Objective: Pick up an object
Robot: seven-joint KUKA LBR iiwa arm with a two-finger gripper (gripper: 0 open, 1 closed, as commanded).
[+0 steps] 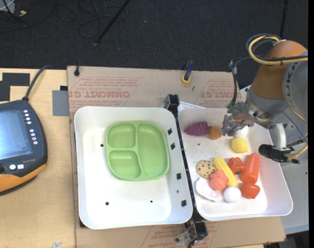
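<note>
Two bins sit side by side on the bench — the left bin (90, 190) holds a divided plate (137, 151) near its middle, and the right bin (273, 200) holds a scatter of toy foods. Toward the right bin's back lie a grape bunch (197, 128) and, just right of it, a small round piece (214, 133), with the gripper (233, 124) above that back area and a lemon (240, 145) just in front of it. Nearer the front, a cookie (204, 168), a corn cob (225, 170), peppers (250, 170) and a ball (232, 194) crowd together — touching or overlapping — while a handheld screen unit (12, 143) lies well left of both bins.

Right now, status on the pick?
Gripper low in right bin, beside small orange piece. Nothing seen held. Purple toy and lemon close by.
</note>
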